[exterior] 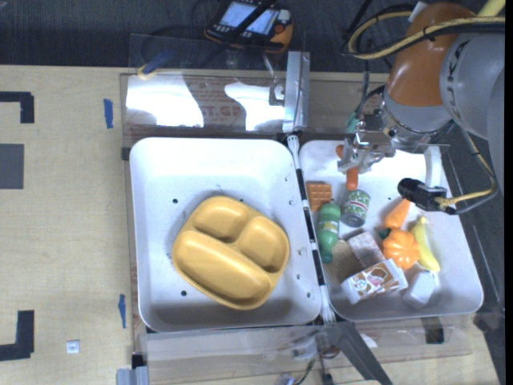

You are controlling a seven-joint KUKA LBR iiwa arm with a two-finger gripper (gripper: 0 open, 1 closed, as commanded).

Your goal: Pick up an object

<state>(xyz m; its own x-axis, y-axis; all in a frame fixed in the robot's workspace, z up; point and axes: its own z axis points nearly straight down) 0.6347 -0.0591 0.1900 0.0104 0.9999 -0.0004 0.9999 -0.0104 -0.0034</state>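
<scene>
Orange stick (352, 179) half hidden under end effector (353, 164), grip unclear.

The right bin (469, 275) holds a crowded heap of small toy groceries. A green bottle (328, 229) lies along its left wall, with a waffle-patterned orange block (319, 193) just above it. Beside them stands a small can (357, 207) with a greenish label. An orange pumpkin-like piece (401, 249) touches a yellow banana (426, 244) on the right. A printed carton (373, 282) lies tilted near the front. The left bin (152, 175) carries a large yellow three-part dish (231, 250).
</scene>
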